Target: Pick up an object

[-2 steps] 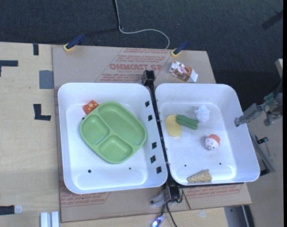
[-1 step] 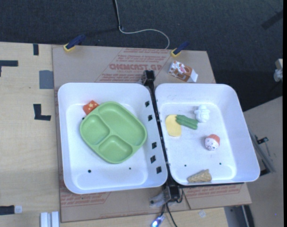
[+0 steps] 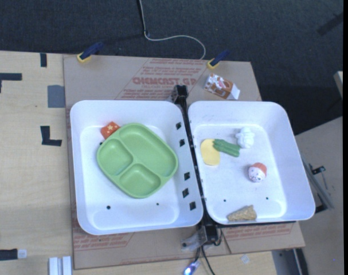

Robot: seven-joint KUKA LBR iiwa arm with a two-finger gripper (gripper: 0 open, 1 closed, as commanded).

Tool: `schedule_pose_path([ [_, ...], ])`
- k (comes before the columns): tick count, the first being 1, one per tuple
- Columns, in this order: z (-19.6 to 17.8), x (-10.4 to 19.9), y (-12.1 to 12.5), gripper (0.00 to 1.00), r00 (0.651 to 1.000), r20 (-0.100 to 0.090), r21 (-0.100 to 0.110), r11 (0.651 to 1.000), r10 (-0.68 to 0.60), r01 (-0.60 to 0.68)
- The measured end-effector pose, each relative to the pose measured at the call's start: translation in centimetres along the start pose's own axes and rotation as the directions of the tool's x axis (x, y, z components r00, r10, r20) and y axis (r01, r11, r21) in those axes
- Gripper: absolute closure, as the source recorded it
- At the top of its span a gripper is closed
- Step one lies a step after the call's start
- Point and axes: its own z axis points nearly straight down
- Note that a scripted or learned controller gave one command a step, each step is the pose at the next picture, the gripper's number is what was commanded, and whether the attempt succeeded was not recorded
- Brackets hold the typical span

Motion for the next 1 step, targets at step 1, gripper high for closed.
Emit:
schedule_pose_path([
  [1,14.0,-2.1,-0.89,1.0,1.0,-0.007,0.017,1.0,0.004,-0.004],
])
